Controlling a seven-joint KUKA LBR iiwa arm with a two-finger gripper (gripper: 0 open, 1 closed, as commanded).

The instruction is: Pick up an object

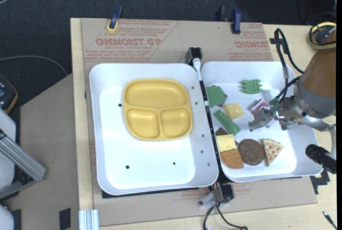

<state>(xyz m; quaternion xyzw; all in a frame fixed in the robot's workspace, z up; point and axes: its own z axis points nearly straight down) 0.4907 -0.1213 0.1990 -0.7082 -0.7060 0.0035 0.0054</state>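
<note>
The hand (261,119) hung among crowded toy foods in the right-hand shallow white bin (278,170), its grip state indiscernible, so a clean pick needed one isolated target.

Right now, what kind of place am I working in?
Probably a robot test bench in a lab: clamped cardboard under two white bins, toy food, and loose cables.

A pale yellow three-compartment plastic tray (157,108) sits in the white left bin (107,165). Left of the grey metal gripper (260,118) lie green toy pieces (216,96); below it, a brown round cookie (251,152) and an orange-crusted pizza slice (271,151).
</note>
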